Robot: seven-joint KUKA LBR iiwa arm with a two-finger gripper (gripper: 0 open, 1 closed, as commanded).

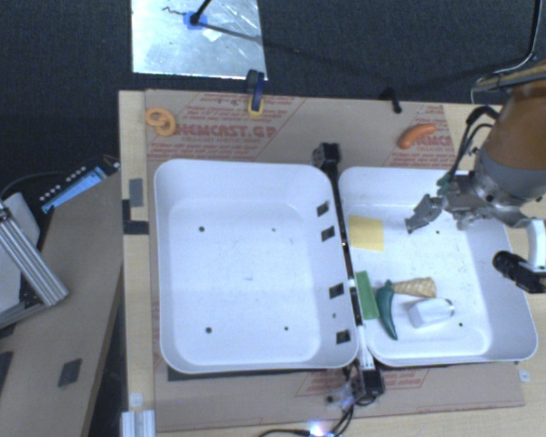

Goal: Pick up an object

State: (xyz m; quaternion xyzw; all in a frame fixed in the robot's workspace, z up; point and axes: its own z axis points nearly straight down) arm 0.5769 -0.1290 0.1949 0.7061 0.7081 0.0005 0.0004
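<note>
A: Where are we?
B: Our hand (425, 215) hangs over the right bin (510, 335); open or closed, we cannot tell.
A: Nearest object?
B: The yellow square (366, 233), just left and slightly below.

Grey arm (519, 167) with orange band, grey pincer (425, 215)

A pretzel (160, 120) and a sausage (417, 136) lie on the cardboard sheet (282, 121) beyond the bins. A yellow clamp (255, 93) grips the sheet's far edge, just below a shiny foil square (198, 24).
</note>
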